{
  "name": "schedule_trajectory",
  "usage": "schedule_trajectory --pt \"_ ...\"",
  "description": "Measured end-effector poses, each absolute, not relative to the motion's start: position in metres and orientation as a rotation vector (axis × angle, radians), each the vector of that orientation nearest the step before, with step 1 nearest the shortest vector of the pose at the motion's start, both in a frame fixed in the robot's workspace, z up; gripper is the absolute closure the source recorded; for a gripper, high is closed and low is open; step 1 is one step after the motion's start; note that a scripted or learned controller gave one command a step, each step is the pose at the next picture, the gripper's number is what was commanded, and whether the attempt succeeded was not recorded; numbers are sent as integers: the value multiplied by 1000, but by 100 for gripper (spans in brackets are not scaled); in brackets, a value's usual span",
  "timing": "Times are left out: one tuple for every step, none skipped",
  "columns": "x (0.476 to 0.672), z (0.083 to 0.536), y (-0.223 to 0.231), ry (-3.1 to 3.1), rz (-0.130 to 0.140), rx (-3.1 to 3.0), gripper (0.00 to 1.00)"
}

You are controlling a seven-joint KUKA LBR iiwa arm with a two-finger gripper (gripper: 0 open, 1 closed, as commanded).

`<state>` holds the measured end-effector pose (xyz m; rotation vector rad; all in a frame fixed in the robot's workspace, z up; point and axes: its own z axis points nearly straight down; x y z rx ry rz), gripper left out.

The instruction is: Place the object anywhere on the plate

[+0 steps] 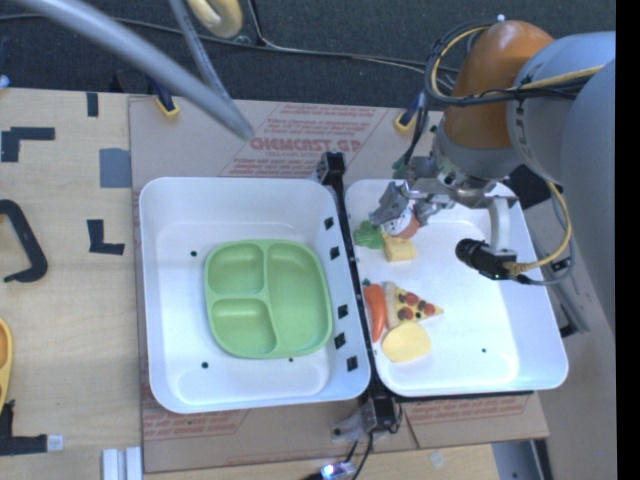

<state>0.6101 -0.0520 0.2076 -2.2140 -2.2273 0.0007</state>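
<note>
Camera view — green three-compartment plate (pixel 268 298), left bin (pixel 160 268).

The plate (pixel 268 299) was pale green, sitting in a white bin (pixel 160 268). The other bin (pixel 520 338) was white too. In it, the carrot (pixel 376 309) showed orange, the pizza slice (pixel 414 306) yellow with dark red dots, the round piece (pixel 406 343) pale yellow, the block (pixel 399 250) yellow. The arm (pixel 560 88) was grey, banded orange. The board (pixel 300 138) was tan with red lettering.
</note>
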Motion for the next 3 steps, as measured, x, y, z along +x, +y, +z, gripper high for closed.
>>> schedule_trajectory --pt "621 213 -2 -2228 -1 -2213 100" --pt "608 214 52 -2227 2 -2213 100" --pt "610 212 110 -2227 1 -2214 100"
